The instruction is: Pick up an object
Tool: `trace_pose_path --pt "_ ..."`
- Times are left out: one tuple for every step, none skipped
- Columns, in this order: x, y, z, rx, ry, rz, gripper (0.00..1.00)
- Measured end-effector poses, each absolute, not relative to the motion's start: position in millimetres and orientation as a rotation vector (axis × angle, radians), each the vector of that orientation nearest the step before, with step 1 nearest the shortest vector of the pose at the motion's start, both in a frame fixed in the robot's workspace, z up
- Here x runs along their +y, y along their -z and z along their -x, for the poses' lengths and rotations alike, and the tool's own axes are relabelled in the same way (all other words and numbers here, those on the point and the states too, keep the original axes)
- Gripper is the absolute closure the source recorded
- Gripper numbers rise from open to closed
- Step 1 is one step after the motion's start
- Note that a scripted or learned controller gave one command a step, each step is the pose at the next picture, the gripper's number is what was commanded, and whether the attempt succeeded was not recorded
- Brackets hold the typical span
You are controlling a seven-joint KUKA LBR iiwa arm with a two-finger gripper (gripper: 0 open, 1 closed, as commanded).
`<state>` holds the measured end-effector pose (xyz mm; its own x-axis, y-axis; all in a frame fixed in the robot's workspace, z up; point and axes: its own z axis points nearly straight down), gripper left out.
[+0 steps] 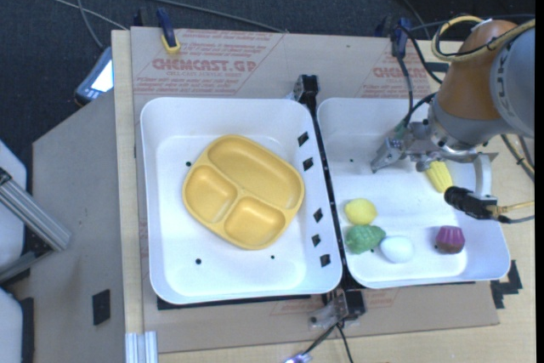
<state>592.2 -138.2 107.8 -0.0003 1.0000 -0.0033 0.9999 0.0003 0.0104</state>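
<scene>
End effector (393,150), grip state unclear, hovers over right bin (357,119)'s open back floor.

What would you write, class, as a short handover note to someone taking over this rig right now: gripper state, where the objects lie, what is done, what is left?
Gripper: low in the right bin, near its back left part; nothing visible between its fingers, open or shut unclear.
Objects in the right bin: yellow ball, green piece and white egg-shaped piece clustered at front left; purple piece at front right; yellow piece beside the wrist.
Left bin: holds the yellow divided plate.
Done: no pick visible.
Left: grasp one object and lift it.
</scene>
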Motion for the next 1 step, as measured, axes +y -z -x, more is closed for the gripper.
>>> trace_pose_path --pt "-137.2 -114.7 -590.4 2.219 -0.003 -2.220 1.00"
